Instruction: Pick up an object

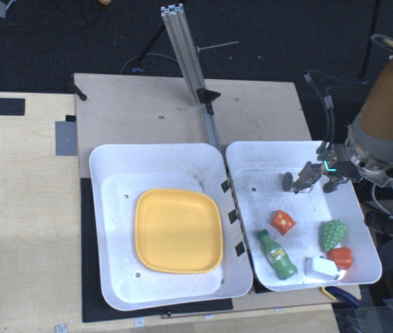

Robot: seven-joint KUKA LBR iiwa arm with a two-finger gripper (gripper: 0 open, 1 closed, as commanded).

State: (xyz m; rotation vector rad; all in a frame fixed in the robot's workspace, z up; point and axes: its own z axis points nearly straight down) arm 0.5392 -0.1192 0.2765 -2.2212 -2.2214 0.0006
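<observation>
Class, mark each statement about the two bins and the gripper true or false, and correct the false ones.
1. The yellow plate lies in the left bin. True.
2. The green bottle stands upright. False: it lies on its side in the right bin.
3. The gripper hangs over the right bin. True.
4. The gripper holds the green grapes. False: they lie on the bin floor, apart from it.
5. The red cube lies on the plate. False: it is in the right bin.

In the right bin lie a green bottle (278, 254) on its side, a small red-orange block (283, 222), green grapes (333, 234), and a red piece (342, 257) touching a white one (322, 268).
</observation>
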